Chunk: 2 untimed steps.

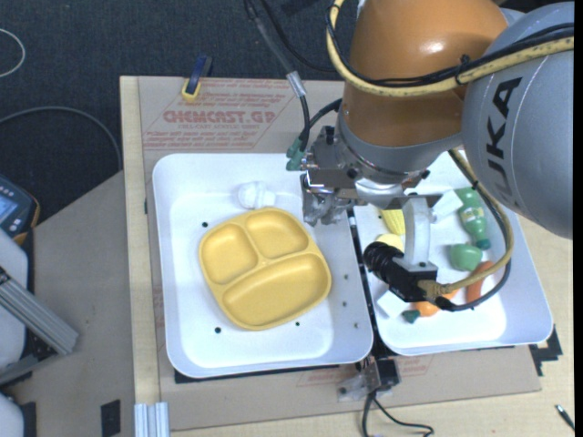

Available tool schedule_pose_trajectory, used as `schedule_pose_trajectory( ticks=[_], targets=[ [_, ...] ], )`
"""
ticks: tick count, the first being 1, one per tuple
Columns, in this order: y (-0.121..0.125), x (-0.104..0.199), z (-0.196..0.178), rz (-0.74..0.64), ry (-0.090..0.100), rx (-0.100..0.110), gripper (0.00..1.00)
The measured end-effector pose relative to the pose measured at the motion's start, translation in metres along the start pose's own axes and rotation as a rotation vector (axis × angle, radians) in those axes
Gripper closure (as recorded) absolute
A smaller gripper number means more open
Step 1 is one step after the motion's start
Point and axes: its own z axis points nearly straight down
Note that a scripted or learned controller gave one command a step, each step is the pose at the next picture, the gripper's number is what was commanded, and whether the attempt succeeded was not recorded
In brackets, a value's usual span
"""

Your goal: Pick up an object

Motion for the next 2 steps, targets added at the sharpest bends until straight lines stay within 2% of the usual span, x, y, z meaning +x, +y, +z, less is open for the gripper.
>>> schedule_pose_trajectory(
  ticks=[1,2],
  targets=[
    [0.002,0.003,-0.016,-0.005,0.004,-0.014,1.00],
    [-0.015,-0.063,0.095,0.004,0.000,0.002,1.00]
  ],
)
